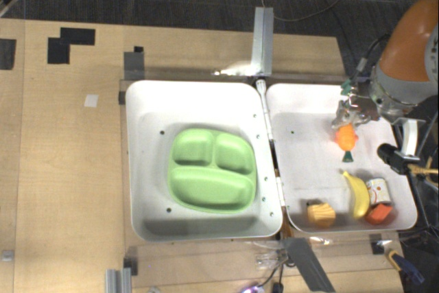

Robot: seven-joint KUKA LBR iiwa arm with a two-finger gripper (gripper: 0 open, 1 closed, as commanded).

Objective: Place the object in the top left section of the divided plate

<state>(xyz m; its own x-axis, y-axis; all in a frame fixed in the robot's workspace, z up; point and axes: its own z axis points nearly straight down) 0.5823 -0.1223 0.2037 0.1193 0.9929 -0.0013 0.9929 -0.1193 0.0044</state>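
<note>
While the green plate [211,169] sat in the left bin [147,147], the gripper [348,121] hung at the right bin's [302,154] one o'clock, fingers closed on the carrot [346,138], a small orange piece with a green tip pointing down.

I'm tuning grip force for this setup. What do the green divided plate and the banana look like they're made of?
The green divided plate looks like moulded plastic: one even colour, rounded section walls, a soft satin sheen. The banana seems to be a plastic toy, since its yellow is uniform and smooth with a slight gloss, though a real fruit cannot be ruled out from this view.
</note>
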